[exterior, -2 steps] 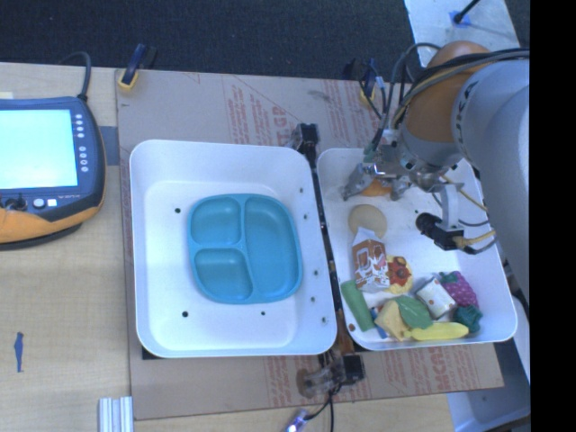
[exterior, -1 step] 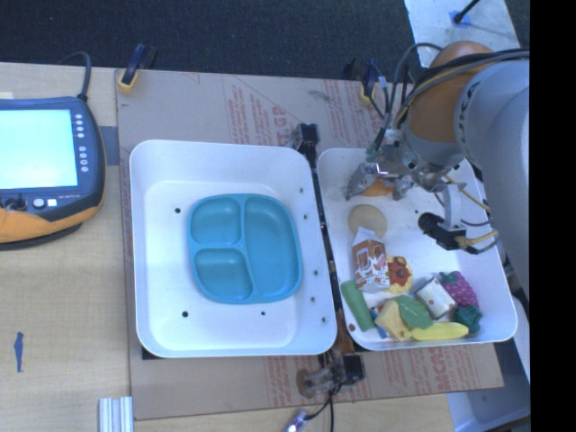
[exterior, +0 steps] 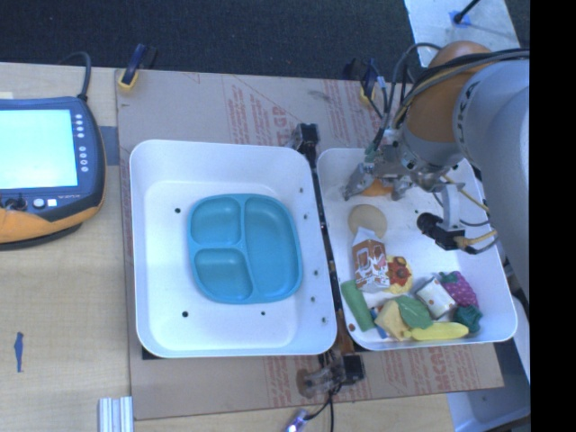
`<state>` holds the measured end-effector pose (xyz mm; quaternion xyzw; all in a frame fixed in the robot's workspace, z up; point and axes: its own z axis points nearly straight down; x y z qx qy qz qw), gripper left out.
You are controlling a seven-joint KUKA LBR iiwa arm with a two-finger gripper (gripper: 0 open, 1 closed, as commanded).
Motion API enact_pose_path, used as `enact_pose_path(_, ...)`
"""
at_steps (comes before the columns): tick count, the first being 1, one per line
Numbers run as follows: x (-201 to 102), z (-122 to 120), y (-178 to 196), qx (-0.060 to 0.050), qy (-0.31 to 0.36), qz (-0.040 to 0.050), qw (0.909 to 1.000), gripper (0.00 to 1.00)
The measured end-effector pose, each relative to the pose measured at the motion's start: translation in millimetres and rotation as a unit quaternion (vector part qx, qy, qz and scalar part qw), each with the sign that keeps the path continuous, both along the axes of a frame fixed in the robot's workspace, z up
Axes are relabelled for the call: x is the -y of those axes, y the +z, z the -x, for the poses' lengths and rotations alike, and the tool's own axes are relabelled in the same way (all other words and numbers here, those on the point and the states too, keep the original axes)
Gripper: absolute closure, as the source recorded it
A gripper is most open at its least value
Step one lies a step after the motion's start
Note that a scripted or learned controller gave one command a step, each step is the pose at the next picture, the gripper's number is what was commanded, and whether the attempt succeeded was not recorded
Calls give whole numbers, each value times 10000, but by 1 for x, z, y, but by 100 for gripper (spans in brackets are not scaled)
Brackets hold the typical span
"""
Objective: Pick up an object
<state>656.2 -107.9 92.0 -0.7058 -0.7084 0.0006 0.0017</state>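
My gripper (exterior: 379, 184) is low over the far end of the right bin (exterior: 500, 288), its two fingers spread apart. A small orange piece (exterior: 380, 188) shows between the fingertips, though no grip on it can be made out. Just in front lies a tan round object (exterior: 366, 218). Nearer the front are a small printed carton (exterior: 369, 265), a green cylinder (exterior: 356, 306), a yellow banana (exterior: 439, 332), purple grapes (exterior: 460, 288) and a green pepper-like toy (exterior: 413, 310), all heaped together.
The left bin (exterior: 153, 241) holds a blue divided plate (exterior: 243, 247). A teach pendant (exterior: 45, 165) sits at the far left of the bench. The arm's grey body and cables (exterior: 459, 214) hang over the right bin's far right corner.
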Motion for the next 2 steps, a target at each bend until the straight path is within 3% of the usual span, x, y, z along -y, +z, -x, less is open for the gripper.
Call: enact_pose_path(2, 6, 0, 0, 9, -10, 4, 10000, 0)
